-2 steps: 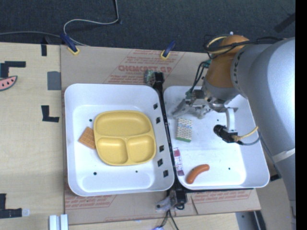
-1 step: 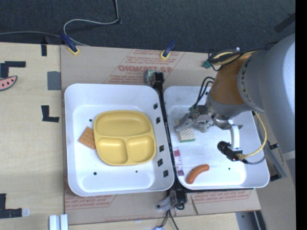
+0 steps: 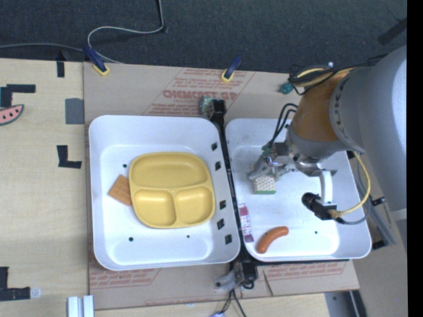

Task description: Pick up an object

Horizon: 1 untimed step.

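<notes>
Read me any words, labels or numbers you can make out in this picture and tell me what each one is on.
Red print on the cardboard sheet behind the bins: too blurred to read.
Red print on the cardboard's front edge: too blurred.
Small label strip in the right bin: too small to read.

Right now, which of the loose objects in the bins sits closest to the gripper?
The small pale sponge-like block in the right bin, right at the gripper. The orange sausage-shaped piece lies nearer the front rim; the yellow divided plate is in the left bin.
</notes>
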{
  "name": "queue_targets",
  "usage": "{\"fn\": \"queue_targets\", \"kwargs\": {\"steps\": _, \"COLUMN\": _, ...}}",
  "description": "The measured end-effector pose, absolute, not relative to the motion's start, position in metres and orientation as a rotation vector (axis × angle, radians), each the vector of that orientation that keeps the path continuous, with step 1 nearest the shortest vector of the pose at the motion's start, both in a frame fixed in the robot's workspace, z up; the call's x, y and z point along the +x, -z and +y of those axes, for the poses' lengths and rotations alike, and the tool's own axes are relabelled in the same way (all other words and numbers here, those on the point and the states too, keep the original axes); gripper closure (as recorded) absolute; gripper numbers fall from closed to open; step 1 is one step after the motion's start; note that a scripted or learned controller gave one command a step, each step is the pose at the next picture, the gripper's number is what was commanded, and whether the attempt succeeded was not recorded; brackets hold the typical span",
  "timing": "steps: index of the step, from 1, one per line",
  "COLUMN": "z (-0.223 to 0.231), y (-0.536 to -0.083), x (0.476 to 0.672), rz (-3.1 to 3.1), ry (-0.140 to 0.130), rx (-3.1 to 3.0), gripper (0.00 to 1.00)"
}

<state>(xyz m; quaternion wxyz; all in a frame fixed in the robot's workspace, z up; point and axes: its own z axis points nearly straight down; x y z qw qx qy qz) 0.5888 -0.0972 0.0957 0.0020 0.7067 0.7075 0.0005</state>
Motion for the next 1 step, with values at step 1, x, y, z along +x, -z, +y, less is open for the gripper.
{"fn": "queue_targets", "kwargs": {"steps": 1, "z": -0.0497, "y": -0.193, "x": 0.5565, "rz": 2.225, "ry": -0.001, "rx": 2.219, "gripper": 1.0}}
